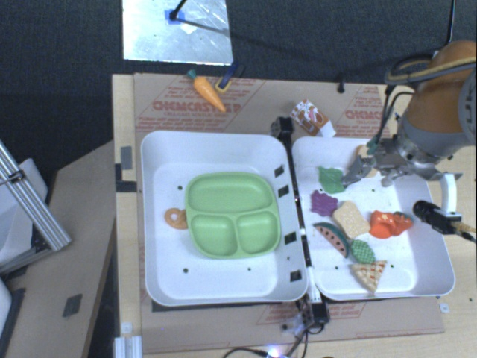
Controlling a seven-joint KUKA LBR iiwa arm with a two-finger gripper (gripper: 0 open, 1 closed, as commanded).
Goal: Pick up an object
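Arm (pixel 440 103) comes in from the right, orange band above wrist, gripper (pixel 356 168) low over the upper part of the right bin (pixel 440 274). Fingers look slightly apart w/ nothing between them, but the view is soft there, so prob. open, not gripping.

Landmark = green tray (pixel 229 213), 3 compartments, sitting mid left bin (pixel 160 200). Rel. to the tray:

- Pretzel (pixel 176 218): just beside the tray's left edge, on the bin floor, close to touching.
- Carrot (pixel 209 92): well above the tray, outside the bins on the board.
- Wrapped snack (pixel 311 118): up and right of the tray, outside the bins near the right bin's top-left corner.
- Green leafy piece (pixel 331 178): right of the tray, in the right bin, just beside the gripper tips, on their left.
- Purple piece (pixel 323 202): right of the tray, just below the green piece.
- Cracker (pixel 350 219): right of the purple piece, near it.
- Melon slice (pixel 331 239): lower right of the tray, touching or nearly touching the cracker.
- Green round piece (pixel 363 251): below the cracker.
- Pizza wedge (pixel 368 274): lowest in the right bin, just under the green round piece.
- Orange-red piece (pixel 387 224): far right of the tray, right of the cracker, below the gripper.
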